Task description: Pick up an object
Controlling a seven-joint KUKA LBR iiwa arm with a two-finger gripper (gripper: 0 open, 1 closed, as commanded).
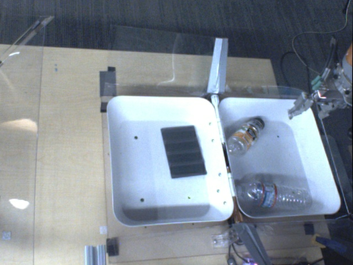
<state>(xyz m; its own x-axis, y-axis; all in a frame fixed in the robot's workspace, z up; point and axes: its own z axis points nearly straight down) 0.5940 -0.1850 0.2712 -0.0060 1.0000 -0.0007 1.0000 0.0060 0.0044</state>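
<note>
white bins, clear plastic, my gripper at the far right rim

white and shallow, the two bins sit side by side on the pale wooden bench (55, 148). my arm comes in from the right edge, and my gripper (310, 105) hangs over the far right corner of the right bin (298, 148), up near its back rim. its grey metal fingers angle down and to the left; whether they are apart or together i cannot tell, and nothing shows between them.

in the right bin lie two clear plastic bottles. the small bottle (246, 135) rests on its side near the bin's left wall, tilted, with an orange-brown label around its middle. the large bottle (274, 195) lies on its side along the near wall, ribbed and see-through, with a red and blue label. the two are apart, and both are well apart from my gripper.

in the left bin (132, 197) a flat dark rectangular pad (183, 151) lies near the middle, ridged into bands, its matte surface set slightly askew.
</note>
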